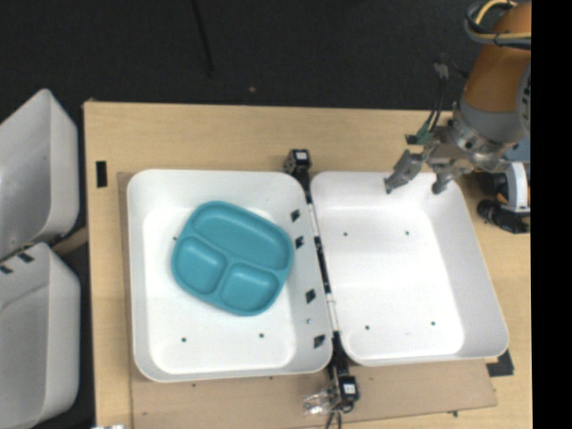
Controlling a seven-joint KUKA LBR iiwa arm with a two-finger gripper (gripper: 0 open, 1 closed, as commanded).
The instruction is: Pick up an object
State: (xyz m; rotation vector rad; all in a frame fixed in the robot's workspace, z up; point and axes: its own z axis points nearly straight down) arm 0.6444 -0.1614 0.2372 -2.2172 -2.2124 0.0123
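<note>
A teal divided plate (232,257) with three compartments lies flat in the left bin (152,338), a little left of that bin's middle. My gripper (416,180) hangs over the far right corner of the right bin (447,329), well away from the plate. Its two fingers (395,179) are spread apart with nothing between them.
The two white bins sit side by side on a wooden bench (197,132), joined by a strip of black clips (313,266). Two white blocks (31,177) stand off the bench's left edge. The arm's orange band (496,70) rises at the top right.
</note>
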